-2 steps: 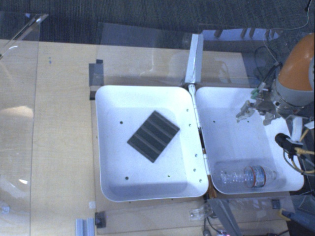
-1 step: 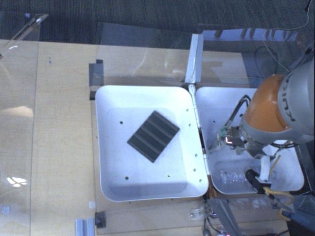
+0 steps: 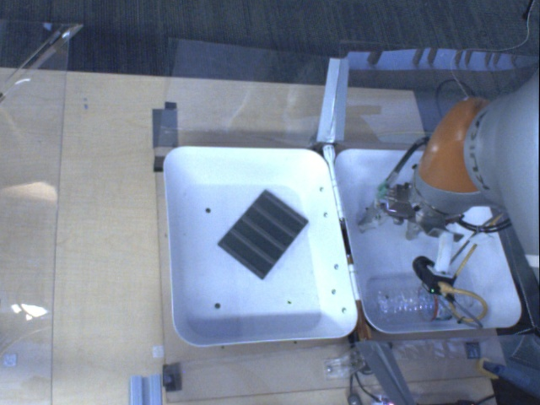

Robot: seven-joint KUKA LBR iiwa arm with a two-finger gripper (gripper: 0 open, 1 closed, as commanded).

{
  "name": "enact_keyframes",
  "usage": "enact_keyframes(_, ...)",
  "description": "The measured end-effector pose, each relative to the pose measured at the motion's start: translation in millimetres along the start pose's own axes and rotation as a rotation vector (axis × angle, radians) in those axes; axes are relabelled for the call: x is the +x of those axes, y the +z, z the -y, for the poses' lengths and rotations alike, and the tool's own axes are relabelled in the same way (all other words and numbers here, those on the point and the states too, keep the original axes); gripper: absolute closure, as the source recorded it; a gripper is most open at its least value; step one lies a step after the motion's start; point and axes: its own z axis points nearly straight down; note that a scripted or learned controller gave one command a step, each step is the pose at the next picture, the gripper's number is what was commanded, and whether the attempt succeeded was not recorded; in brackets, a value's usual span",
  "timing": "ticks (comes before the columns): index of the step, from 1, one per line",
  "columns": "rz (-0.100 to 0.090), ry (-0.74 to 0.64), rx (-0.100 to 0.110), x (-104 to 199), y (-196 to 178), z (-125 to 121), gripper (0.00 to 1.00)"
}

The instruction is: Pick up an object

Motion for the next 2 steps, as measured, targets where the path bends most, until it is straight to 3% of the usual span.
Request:
enact_keyframes(1,0.000,-0.067,0.007,18.0,-33.3,-43.0,0.00)
enact_keyframes(2,0.001,-0.066,0.005,-54.7,-150.1,0.6,0.00)
